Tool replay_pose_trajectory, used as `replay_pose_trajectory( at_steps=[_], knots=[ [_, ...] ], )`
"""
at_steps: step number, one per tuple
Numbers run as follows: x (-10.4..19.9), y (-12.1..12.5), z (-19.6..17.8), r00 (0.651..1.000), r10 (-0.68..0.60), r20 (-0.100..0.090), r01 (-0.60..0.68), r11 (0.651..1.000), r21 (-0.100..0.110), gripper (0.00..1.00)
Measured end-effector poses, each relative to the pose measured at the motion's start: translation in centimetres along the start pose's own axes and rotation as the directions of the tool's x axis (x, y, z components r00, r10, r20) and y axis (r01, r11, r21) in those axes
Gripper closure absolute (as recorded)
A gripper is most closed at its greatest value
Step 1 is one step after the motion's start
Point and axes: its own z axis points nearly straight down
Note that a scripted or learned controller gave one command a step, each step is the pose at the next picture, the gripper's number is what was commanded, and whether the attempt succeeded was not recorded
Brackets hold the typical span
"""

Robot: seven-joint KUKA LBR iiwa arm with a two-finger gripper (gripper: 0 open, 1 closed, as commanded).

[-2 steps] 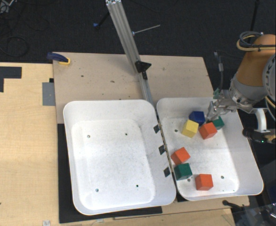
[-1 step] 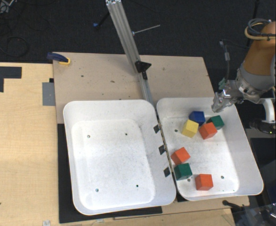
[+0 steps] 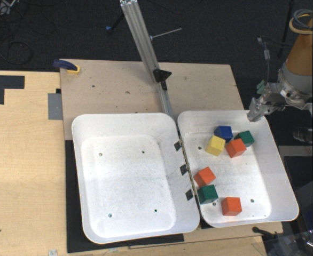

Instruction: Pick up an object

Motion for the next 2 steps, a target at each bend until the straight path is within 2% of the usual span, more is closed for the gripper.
replay_pose_trajectory(
  at_steps=[1, 2],
  knots=[
    [-0.1, 0.1, -4.9, 1.0, -0.001, 0.001, 0.001, 1.0, -0.005, 1.0],
    [4.5, -0.8, -3.2, 1.0, -0.004, -0.003, 0.004, 1.0, 0.003, 1.0]
  ],
)
